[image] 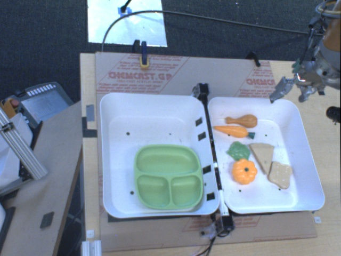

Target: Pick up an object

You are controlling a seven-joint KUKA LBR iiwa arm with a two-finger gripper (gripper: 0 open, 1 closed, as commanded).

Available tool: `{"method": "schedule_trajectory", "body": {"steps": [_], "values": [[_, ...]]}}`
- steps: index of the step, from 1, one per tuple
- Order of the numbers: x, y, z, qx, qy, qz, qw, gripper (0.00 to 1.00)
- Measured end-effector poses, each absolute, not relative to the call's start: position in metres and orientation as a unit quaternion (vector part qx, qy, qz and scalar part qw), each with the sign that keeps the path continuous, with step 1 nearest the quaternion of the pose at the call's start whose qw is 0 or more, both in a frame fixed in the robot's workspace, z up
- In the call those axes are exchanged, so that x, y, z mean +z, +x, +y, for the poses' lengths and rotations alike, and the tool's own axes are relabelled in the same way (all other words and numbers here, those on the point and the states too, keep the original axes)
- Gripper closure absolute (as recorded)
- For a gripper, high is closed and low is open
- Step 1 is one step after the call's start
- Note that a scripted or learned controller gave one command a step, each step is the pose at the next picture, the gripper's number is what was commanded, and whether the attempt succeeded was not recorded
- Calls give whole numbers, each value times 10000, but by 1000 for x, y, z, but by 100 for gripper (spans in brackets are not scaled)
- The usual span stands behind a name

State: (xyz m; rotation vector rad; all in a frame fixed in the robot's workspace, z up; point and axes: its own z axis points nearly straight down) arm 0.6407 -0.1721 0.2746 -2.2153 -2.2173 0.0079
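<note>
The left bin (114,143), a shallow white plastic tray with smooth rounded walls, holds a pale green divided plate (168,176) with three moulded compartments, lying toward its near side. The right bin (303,143) carries the candidates for picking, all toy food with a matte plastic look: at the far side a tan drumstick (242,121), just near of it a slim orange carrot (233,131) lying crosswise, then a knobbly green broccoli (239,151), a round ribbed orange pumpkin (244,172), and two flat wedge-shaped bread slices (269,164) toward the right. They sit close together, several touching.

The gripper (293,88) hangs above the far right corner of the right bin, beyond its rim, with its two fingers spread apart and nothing between them. This looks like the approach step, no object yet chosen. Next it would need to travel left and nearer over the cluster, then descend on one piece; the pumpkin's roundness may slip, and the drumstick offers a narrower hold.
</note>
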Motion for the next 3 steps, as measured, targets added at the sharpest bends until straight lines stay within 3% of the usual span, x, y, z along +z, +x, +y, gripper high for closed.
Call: {"method": "schedule_trajectory", "body": {"steps": [1,3], "values": [[282,643,-172,-5,-7059,-7083,-10,0],[157,639,-174,10,-7067,-7075,13,0]]}}
